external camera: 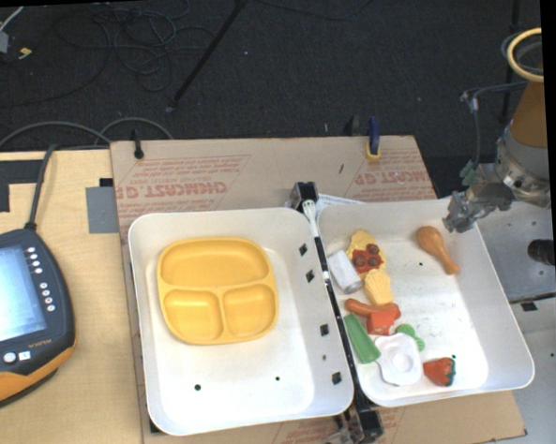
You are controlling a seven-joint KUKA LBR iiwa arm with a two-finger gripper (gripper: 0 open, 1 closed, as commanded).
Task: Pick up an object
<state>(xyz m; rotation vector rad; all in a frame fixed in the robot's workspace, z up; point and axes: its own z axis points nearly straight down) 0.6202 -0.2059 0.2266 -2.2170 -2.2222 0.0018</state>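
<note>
Your claw (458, 213) hangs over the right bin's (497, 344) far right corner; you cannot tell how it stands, open or closed. The drumstick (436, 248) lies just left of it and a little nearer you, apart from it. Further left and nearer sit the pizza slice (364, 252), fries (379, 286), hot dog (370, 311), green pod (362, 340), white cup (399, 361) and strawberry (439, 371). Well left, the yellow tray (216, 290) rests in the left bin (176, 401).

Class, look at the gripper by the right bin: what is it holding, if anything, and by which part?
Nothing is held. The gripper sits at the right bin's upper right edge, apart from the drumstick lying nearby.
</note>
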